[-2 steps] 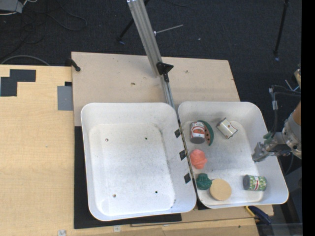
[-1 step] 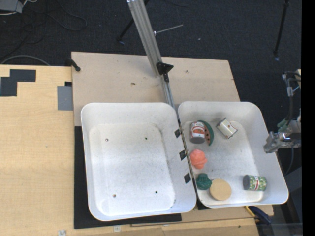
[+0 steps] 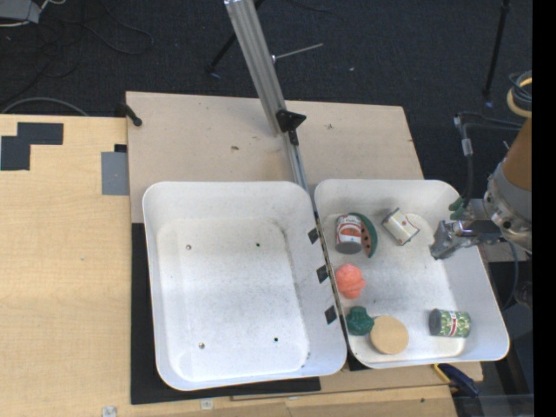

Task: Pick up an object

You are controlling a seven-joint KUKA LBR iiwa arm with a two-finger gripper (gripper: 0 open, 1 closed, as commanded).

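The right bin (image 3: 486, 285) holds several objects. A red and white can (image 3: 349, 232) lies against a dark green curved piece (image 3: 371, 235) near the bin's left wall. A small white box (image 3: 400, 226) sits to its right. Below are an orange-pink ball (image 3: 349, 281), a dark green lump (image 3: 359, 321), a tan round disc (image 3: 389, 334) and a green and white can (image 3: 449, 323) lying on its side. My gripper (image 3: 447, 240) hangs over the bin's right side, right of the white box, with nothing visible between its fingers.
The left bin (image 3: 174, 224) lies beside the right one, with black clips (image 3: 318, 273) on the shared rim. A slanted aluminium rail (image 3: 261, 68) rises behind the bins. The arm comes in over the right bin's right edge.
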